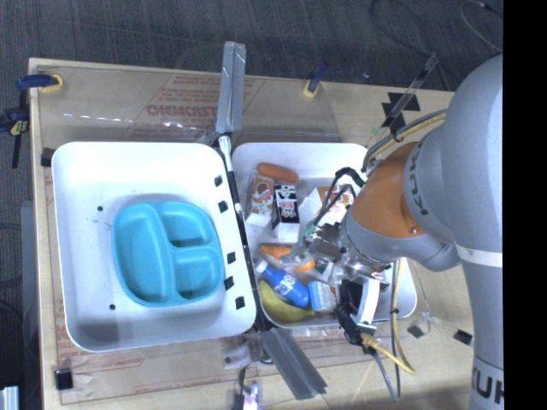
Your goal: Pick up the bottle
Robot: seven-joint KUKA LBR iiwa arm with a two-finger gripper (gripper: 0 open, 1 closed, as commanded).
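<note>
The bottle [287, 287] is blue with a white label and lies on its side near the front of the right bin [295, 154], resting against a yellow banana [289, 309]. My gripper [318, 254] hangs low over the middle of that bin, just right of and above the bottle's upper end. It sits among the clutter, and I see nothing clearly held in it. The grey arm with its orange band [385, 212] hides the right half of the bin.
An orange carrot [275, 251], two small cartons [273, 202] and a sausage [278, 172] lie behind the bottle in the right bin. The left bin [77, 178] holds a blue divided plate [167, 250]. Cables [385, 361] trail below the wrist.
</note>
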